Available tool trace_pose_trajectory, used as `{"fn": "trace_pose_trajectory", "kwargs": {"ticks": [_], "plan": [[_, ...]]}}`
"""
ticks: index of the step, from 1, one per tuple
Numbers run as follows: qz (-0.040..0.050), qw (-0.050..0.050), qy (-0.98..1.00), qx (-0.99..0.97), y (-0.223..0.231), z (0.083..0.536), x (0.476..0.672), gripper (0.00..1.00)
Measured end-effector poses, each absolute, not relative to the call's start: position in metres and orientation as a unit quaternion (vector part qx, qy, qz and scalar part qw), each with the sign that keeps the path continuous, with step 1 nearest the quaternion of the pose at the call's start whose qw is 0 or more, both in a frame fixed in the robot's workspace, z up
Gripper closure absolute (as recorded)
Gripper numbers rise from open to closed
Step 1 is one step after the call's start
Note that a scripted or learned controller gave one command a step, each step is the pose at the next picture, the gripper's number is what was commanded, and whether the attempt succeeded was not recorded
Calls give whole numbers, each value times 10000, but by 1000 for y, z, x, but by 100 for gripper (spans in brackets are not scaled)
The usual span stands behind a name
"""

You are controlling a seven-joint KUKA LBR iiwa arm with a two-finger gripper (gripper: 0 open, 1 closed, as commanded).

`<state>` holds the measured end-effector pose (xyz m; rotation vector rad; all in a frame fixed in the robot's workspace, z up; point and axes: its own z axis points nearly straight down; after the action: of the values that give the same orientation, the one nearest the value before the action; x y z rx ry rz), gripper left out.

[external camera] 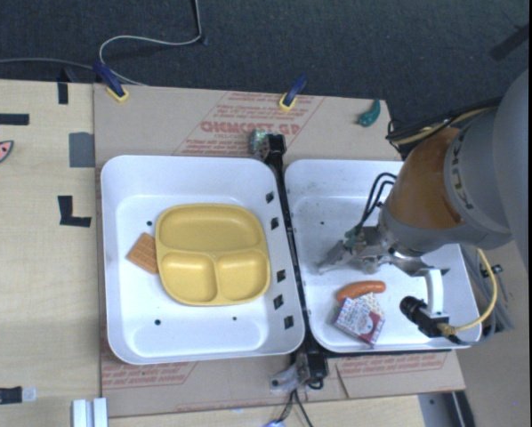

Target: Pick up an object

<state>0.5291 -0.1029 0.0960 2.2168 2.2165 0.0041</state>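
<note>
The hand [342, 252] hovers low in the right bin [324, 194], its grey fingers apparently parted and holding nothing. The orange sausage-shaped toy [361, 288] lies just below-right of the hand, with a small printed packet [360, 318] just beyond it. A good grasp likely means shifting over the sausage, straddling its narrow width, then closing.

Red print on the cardboard sheet [239, 123] is too blurred to read.

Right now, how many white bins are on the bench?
2. The left bin holds a yellow divided plate with a tan cracker tucked beside it. The right bin holds an orange sausage and a small packet. No bin looks hidden.
</note>
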Motion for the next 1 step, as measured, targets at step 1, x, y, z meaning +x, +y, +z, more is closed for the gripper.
{"fn": "trace_pose_trajectory", "kwargs": {"ticks": [1], "plan": [[18, 34, 7073, 7069, -97, 87, 492, 0]]}}
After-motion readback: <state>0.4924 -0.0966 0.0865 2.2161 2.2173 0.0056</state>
